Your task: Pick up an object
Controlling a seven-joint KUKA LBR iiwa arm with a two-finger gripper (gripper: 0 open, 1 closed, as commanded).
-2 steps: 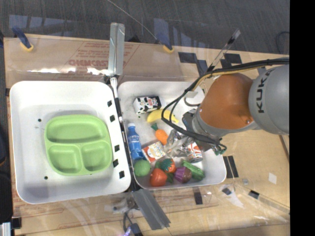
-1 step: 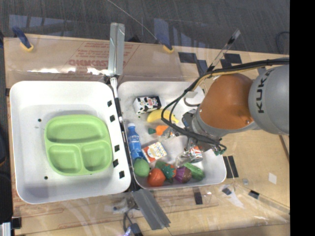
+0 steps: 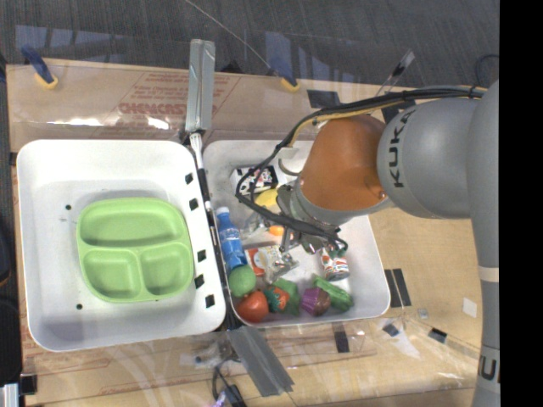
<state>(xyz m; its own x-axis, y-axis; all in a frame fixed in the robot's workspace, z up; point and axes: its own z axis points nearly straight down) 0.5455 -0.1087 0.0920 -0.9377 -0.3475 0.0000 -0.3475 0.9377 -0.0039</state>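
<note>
Over the right bin point(image 3: 370, 265), the end effector point(image 3: 293, 246) is reaching down among the clutter of small toys; whether it is wide, narrow or gripping anything cannot be told, since the wrist and cables are covering it. It is hanging just above a small white and orange item point(image 3: 273, 259), right of the blue bottle point(image 3: 228, 237). The arm point(image 3: 424, 159) is stretching in from the right, its orange band point(image 3: 339, 164) sitting above the bin's centre. A green divided plate point(image 3: 132, 248) is lying in the left bin point(image 3: 42, 227).
</note>
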